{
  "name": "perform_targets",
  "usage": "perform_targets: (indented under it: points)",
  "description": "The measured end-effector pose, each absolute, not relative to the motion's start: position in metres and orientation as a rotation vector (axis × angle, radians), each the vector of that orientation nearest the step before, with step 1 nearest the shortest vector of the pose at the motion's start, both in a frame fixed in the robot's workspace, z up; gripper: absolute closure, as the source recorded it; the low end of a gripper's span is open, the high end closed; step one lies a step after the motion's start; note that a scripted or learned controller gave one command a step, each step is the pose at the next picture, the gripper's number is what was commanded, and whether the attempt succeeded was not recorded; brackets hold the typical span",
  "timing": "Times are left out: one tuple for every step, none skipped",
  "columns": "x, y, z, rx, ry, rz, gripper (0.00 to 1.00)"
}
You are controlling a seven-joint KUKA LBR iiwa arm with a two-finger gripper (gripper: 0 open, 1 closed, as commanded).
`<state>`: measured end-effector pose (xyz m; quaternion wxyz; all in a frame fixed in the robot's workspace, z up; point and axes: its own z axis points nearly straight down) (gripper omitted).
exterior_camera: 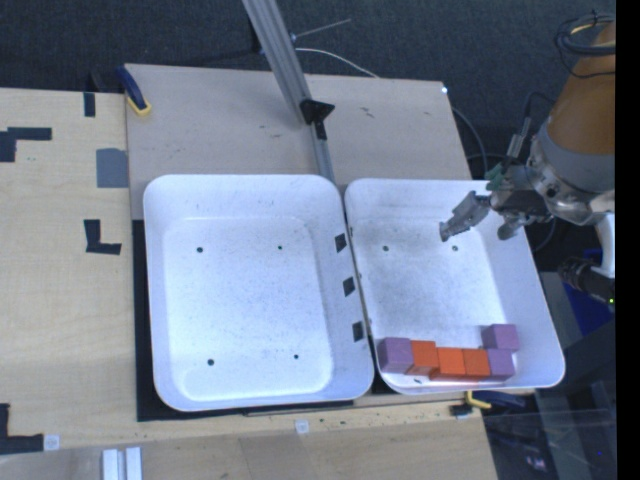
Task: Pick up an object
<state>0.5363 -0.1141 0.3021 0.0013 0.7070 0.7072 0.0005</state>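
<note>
Two shallow white bins sit side by side on your bench, the left bin [245, 288] and the right bin [450, 283] touching along their inner rims, on a tan board with dark floor behind. You can see a row of blocks [450, 356], purple and orange, lying along the right bin's near wall, its long axis running left to right, with one purple block stacked at the right end. Your gripper [472, 213] hovers over the right bin's far part, well apart from the blocks, grasping nothing; I cannot tell whether it is released or clenched.
</note>
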Motion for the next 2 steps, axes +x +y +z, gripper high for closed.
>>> perform_targets:
  points:
    - [0.57,-0.087,0.297,2.217,2.225,-0.001,0.0]
    - [0.563,-0.105,0.302,2.22,2.222,-0.002,0.0]
